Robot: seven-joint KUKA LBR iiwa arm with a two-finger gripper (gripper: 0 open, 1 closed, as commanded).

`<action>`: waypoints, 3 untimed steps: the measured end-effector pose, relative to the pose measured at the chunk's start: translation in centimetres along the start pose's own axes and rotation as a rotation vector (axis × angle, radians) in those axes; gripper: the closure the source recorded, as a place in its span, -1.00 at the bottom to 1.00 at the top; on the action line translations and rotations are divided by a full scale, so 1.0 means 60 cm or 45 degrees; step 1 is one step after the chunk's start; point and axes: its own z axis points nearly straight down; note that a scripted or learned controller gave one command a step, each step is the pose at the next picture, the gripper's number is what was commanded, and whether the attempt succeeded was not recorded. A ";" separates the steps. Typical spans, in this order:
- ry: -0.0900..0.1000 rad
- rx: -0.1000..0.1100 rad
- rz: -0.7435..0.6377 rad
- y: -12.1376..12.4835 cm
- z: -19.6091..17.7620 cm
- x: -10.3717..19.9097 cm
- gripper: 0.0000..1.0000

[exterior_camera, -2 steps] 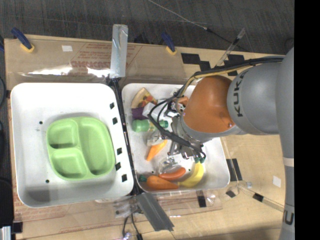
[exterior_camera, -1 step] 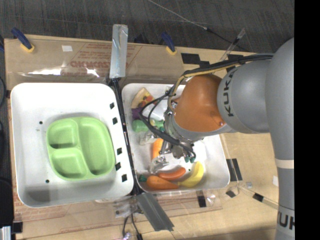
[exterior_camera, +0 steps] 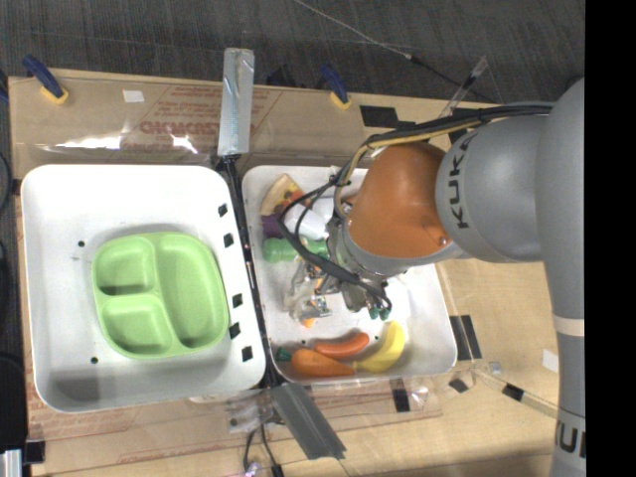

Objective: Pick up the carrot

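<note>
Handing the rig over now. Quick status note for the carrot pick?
Gripper: low inside the right white bin, above the toy food; finger state unreadable from this view.
Orange carrot with green top: lying by that bin's near wall, apart from the gripper, beside a red-orange sausage-shaped piece and a yellow banana.
Green divided plate sits in the left bin.
Done: nothing grasped.
Left: reach the carrot, grasp, lift.

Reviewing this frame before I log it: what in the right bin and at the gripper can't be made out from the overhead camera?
- Gripper: in the camera view the orange wrist band covers it from above; what is between its tips is too small and cluttered to read.
- Items under the arm: a purple piece and a green piece are partly hidden, so unidentifiable.
- Carrot: its far end is overlapped by the banana.
</note>
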 end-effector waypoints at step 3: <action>-0.006 0.005 -0.859 -0.089 -0.278 -0.164 1.00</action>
